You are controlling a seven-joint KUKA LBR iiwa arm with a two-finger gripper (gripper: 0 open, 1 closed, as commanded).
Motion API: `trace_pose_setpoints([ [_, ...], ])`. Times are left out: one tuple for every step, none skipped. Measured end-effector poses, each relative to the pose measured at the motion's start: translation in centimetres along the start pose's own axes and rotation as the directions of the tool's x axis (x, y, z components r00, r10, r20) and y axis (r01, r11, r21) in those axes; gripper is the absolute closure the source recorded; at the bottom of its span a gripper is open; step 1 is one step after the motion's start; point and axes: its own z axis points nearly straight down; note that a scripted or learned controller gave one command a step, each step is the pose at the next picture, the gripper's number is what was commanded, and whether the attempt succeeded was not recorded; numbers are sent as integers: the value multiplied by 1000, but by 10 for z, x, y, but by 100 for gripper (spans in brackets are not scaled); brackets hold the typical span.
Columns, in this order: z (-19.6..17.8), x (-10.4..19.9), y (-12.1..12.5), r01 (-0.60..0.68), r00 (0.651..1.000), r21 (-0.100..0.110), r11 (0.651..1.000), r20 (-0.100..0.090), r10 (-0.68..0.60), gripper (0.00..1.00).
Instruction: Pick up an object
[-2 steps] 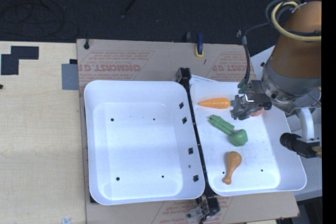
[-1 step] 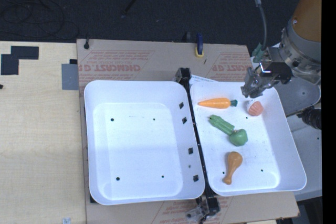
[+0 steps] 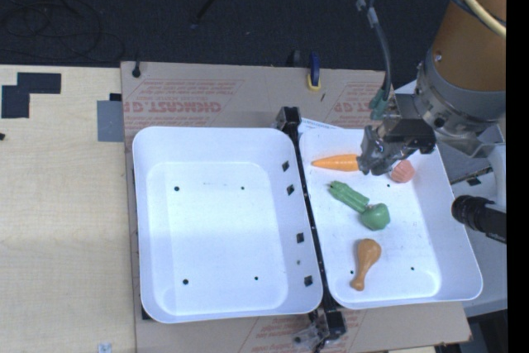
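Observation:
In the right bin [image 3: 438, 277] lie an orange carrot [image 3: 335, 164], a green toy vegetable with a round head [image 3: 360, 205], a tan chicken drumstick [image 3: 364, 260] and a small pink piece [image 3: 403, 171]. My gripper [image 3: 372, 162] hangs low over the far part of this bin, at the carrot's thick right end and just left of the pink piece. Its dark body hides the fingertips and the carrot's end, so any contact with the carrot is hidden.
The left bin [image 3: 157, 169] stands beside the right one, with a black clip strip [image 3: 299, 211] along the shared wall. Cardboard [image 3: 215, 99] lies under both bins. The arm's large orange and grey body [image 3: 471, 37] looms over the right bin's far right corner.

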Motion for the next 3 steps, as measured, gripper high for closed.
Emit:
trace_pose_setpoints([
  [-24, 65, 1, 3, 1000, -1, 1000, 0, -3, 100],
  [-32, 105, 30, -1, 1000, -1, 1000, 1, 1, 100],
  [21, 61, 1, -7, 1000, 7, 1000, 3, 7, 100],
])
